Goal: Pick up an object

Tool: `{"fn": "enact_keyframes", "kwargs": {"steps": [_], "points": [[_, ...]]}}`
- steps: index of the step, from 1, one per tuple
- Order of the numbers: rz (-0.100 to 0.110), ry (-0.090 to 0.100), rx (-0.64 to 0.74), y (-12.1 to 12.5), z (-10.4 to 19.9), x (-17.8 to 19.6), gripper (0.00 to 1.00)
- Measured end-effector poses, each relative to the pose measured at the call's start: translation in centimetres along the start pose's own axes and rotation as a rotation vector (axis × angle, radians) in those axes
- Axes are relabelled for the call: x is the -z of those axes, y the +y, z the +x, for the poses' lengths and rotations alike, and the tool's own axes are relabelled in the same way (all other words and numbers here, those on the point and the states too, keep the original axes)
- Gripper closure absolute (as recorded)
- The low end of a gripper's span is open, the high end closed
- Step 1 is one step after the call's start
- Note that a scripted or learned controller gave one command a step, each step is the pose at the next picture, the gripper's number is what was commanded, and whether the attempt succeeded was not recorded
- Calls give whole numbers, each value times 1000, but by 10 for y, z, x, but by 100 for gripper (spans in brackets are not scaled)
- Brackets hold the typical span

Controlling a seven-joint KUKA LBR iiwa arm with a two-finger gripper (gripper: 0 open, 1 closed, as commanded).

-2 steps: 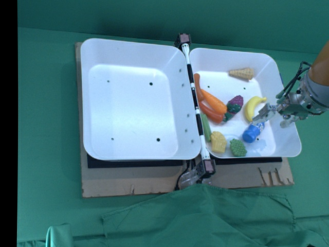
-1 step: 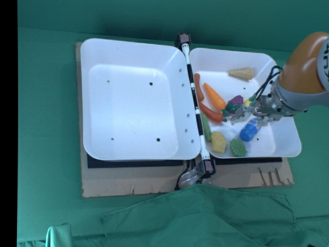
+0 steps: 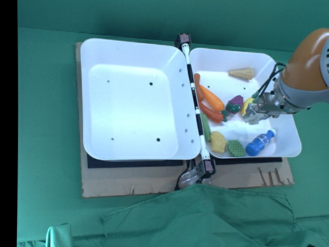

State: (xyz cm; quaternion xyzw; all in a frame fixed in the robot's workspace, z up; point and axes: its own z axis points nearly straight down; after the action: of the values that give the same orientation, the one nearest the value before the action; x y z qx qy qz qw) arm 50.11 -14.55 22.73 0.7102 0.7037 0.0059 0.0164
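Over the right bin [image 3: 286, 144], the claw [image 3: 255, 113] is hovering low, its opening impossible to judge. It is reaching, I'd say, for the yellow toy [image 3: 246, 105] touching its far side; next comes closing squarely and lifting.

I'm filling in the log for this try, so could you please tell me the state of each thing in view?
Hand: low in the right bin, over its toys.
Blue bottle: lying on its side.
Carrot: lying flat.
Ice cream cone: lying on its side.
Grapes: resting on the bin floor.
Right bin: holding toys.
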Motion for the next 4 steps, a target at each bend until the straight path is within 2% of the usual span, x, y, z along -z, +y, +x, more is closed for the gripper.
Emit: {"fn": "enact_keyframes", "kwargs": {"steps": [1, 2, 3, 4], "points": [[18, 7, 3, 5, -46, 99, 100], [27, 11, 5, 4, -43, 93, 0], [32, 13, 3, -33, -44, 77, 0], [38, 17, 7, -23, -13, -22, 0]]}}
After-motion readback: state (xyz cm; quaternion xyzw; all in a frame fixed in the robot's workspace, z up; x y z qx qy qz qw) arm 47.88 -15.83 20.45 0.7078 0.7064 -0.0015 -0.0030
